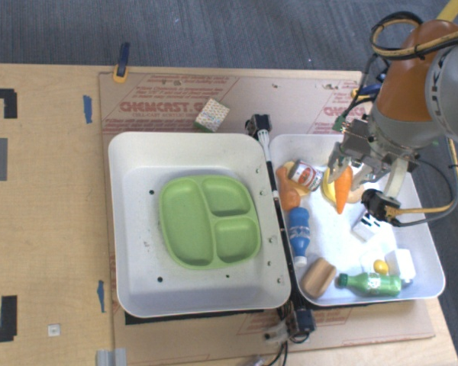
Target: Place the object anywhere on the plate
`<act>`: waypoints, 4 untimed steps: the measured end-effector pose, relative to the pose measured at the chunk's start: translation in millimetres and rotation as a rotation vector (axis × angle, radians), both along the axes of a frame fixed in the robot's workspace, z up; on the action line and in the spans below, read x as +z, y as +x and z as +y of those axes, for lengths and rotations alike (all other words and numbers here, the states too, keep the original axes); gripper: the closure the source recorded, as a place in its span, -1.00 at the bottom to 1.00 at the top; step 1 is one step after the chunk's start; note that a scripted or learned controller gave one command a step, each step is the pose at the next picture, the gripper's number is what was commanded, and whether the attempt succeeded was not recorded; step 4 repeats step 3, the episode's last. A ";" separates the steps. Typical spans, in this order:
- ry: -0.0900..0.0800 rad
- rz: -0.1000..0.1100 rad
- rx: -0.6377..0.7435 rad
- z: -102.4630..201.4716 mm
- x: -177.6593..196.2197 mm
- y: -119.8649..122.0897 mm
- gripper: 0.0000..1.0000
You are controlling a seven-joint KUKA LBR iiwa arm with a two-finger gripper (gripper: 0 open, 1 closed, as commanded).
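the toy carrot (340,190) looks light, stiff and smooth-skinned, best pinched across its thick orange top. it hangs point-down over the right bin (427,277), clamped between the narrowed fingers of the gripper (343,175) just above it. the green divided plate (210,220) lies toward nine o'clock, in the left bin (130,280).

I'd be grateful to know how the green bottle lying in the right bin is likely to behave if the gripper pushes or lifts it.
The green bottle lies on its side, so a sideways push would probably make it roll, perhaps against the bin wall. Its round, glossy-looking body may slip between closing fingers. It looks like a small toy, so probably light and stiff.
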State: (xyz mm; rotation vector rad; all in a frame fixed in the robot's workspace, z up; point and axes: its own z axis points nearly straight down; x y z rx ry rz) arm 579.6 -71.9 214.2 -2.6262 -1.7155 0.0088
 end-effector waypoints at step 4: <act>0.000 0.003 -0.149 143.2 -8.0 -34.6 -1.00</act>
